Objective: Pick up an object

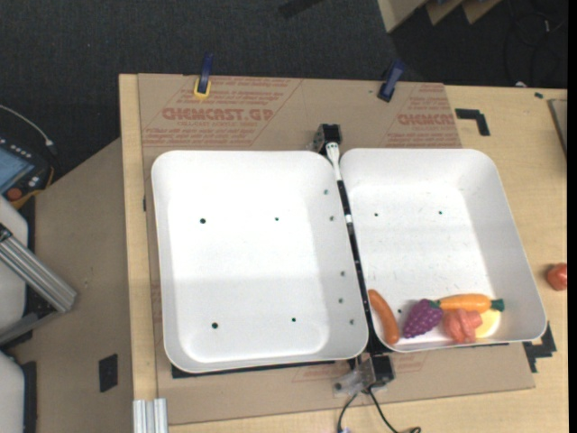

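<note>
Dark carpet surrounds your cardboard-topped bench (270, 106), two white bins side by side. From the overhead camera, every target crowds the right bin's (433, 197) near edge: sausage (383, 317), purple grapes (421, 318), carrot (469, 302), red piece (458, 326). I cannot tell your gripper's state. Packed against the wall, they risk a blocked or double grasp.

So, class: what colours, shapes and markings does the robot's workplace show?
Two white, round-cornered bins sit side by side on a brown board with red lettering, blue clamps at its far edge and a dark cable in front. Colourful toy food lies in the right bin.
</note>
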